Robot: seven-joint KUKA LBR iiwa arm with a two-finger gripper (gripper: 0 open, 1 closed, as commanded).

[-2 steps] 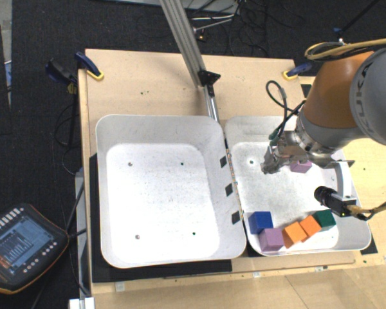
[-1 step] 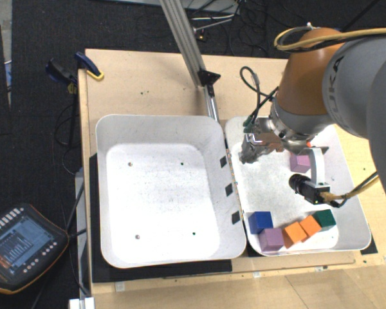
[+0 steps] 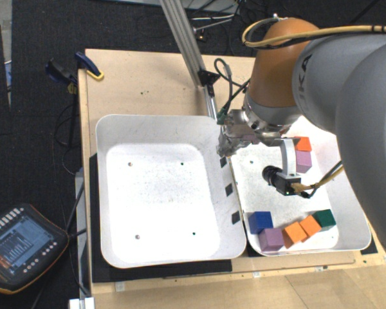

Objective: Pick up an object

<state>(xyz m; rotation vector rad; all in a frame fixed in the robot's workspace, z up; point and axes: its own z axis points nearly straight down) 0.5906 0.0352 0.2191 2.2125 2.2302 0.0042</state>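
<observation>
One blue block [image 3: 260, 221] | right bin [image 3: 252, 174] | well apart from tool [image 3: 228, 145]

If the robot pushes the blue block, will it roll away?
Probably not. The blue block looks like a cube with flat faces, so it should slide, not roll. It looks stiff, so it likely keeps its shape when squeezed. The purple block sits right beside it, so a push might bump that one too.

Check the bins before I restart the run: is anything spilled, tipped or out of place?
Nothing stands out. All the blocks sit inside the right bin: a blue block, purple block, orange block and green block clustered at its near edge, a second orange block and second purple block farther back.
</observation>
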